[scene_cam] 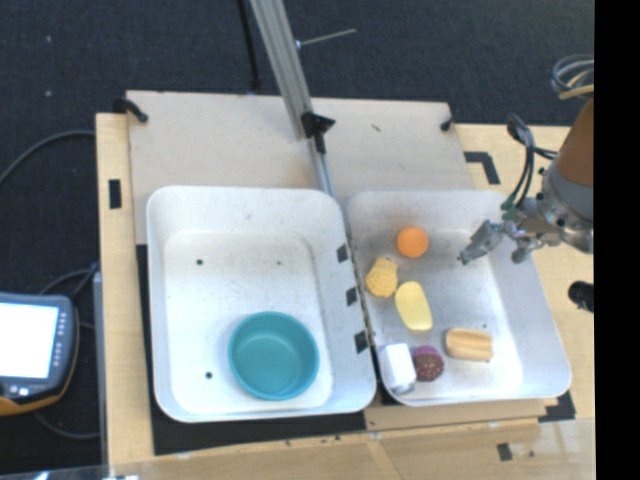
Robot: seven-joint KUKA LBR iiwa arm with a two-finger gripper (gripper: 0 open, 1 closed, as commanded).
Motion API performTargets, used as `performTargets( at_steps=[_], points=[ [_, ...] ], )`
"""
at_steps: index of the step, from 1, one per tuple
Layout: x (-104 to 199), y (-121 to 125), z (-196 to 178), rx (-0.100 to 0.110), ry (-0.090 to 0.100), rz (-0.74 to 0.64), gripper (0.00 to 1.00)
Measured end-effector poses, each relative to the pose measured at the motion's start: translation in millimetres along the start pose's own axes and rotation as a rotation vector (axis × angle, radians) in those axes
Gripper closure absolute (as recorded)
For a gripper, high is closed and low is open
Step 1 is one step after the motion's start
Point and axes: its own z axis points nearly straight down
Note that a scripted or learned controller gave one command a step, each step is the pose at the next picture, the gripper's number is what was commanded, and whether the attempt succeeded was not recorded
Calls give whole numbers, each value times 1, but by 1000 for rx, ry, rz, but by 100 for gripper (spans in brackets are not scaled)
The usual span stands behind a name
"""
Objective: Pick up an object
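Note:
The right bin point(520, 298) holds an orange ball point(412, 242), a bumpy yellow piece point(381, 277), a smooth yellow oblong point(414, 306), a tan bread-like roll point(469, 345), a dark purple round item point(429, 364) and a white block point(399, 366). My gripper point(495, 244) hangs above the bin's right side, to the right of the orange ball and apart from every object. Its two fingers are spread and nothing sits between them.
The left bin point(180, 228) holds a teal bowl point(274, 356) near its front. A slanted metal rail point(285, 58) runs from the back down to the gap between the bins. A tablet point(30, 343) lies off the bench at far left.

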Motion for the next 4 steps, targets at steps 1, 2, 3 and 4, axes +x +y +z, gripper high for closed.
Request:
performTargets(
  at_steps=[1, 2, 3, 4],
  points=[
    [-1, -1, 42, 0, 0, 0, 0],
    [-2, 1, 29, -7, -2, 3, 100],
    [-4, 2, -26, -10, -2, -3, 100],
    [-6, 3, -79, -10, -2, -3, 100]
  ],
)
